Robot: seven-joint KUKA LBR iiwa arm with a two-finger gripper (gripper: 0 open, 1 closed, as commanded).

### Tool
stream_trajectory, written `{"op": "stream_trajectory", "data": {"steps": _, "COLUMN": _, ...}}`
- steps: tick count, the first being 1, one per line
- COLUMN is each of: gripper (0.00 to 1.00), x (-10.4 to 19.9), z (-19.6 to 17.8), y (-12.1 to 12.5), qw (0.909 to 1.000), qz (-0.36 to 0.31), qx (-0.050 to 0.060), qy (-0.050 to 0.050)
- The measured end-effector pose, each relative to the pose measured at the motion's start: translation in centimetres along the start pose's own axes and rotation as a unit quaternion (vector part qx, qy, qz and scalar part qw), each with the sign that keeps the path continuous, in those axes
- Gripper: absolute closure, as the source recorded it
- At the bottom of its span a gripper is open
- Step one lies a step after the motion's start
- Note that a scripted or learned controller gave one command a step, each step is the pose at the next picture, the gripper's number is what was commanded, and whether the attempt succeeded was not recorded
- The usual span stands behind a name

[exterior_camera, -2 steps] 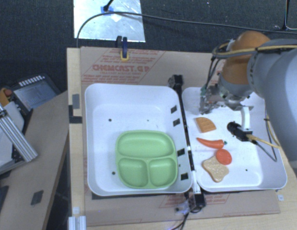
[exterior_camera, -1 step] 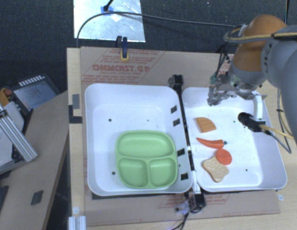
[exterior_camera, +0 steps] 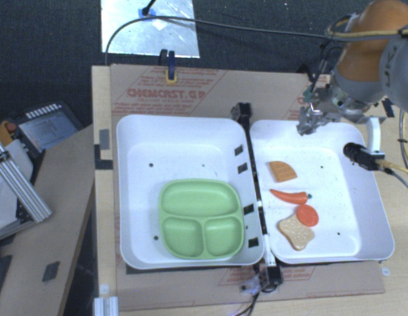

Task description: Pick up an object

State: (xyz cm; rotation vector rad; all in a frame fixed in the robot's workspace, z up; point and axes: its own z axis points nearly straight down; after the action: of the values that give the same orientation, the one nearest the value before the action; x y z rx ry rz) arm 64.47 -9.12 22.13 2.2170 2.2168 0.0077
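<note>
The right bin holds several food toys. An orange wedge lies near its middle, a red chili pepper below it, a red tomato slice further down, and a tan bread slice near the front. My gripper hangs over the bin's back left corner, above and behind the orange wedge, with nothing seen between its fingers. The fingers are small and dark, so their state is unclear.
A green divided plate sits in the left bin. A black divider with clips runs between the bins. A black cable fitting sticks over the right bin's far right side. A grey device lies off the bench's left.
</note>
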Motion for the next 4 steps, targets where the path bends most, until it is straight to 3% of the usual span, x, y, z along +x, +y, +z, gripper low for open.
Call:
{"op": "stream_trajectory", "data": {"steps": 1, "gripper": 1.00, "x": 0.0, "z": -2.5, "y": 0.1, "qw": 1.0000, "qz": -0.002, "qx": 0.002, "qy": 0.000}}
{"op": "stream_trajectory", "data": {"steps": 3, "gripper": 1.00, "x": 8.5, "z": -0.6, "y": -5.1, "qw": 1.0000, "qz": -0.004, "qx": 0.005, "qy": 0.001}}
{"op": "stream_trajectory", "data": {"steps": 4, "gripper": 1.00, "x": 13.0, "z": -1.5, "y": -7.5, "qw": 1.0000, "qz": -0.005, "qx": 0.004, "qy": 0.002}}
